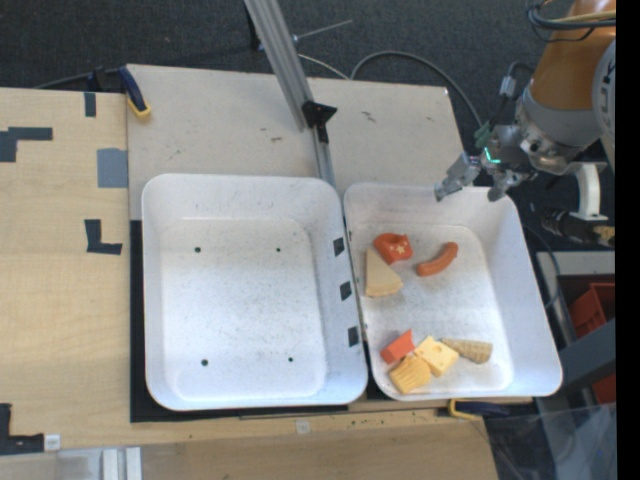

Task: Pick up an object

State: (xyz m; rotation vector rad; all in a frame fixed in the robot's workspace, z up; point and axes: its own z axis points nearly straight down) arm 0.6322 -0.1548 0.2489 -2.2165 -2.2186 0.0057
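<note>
On the desk, left bin [240, 193]: white, speckled.
Right bin [525, 298]: holds the food pieces.
Red piece [393, 247]: glossy, beside a tan wedge [381, 276].
Sausage [437, 259]: reddish-brown, curved, mid-bin.
Front cluster: orange chunk [397, 346], yellow blocks [423, 362], beige cone [470, 350].
Hand [470, 183]: fingers spread, nothing between them, over the bin's far rim.

Right bin [520, 268] holds food pieces [415, 308], left bin [160, 268] beside it

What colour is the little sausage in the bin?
The sausage is reddish-orange, seen in the camera view.
</note>
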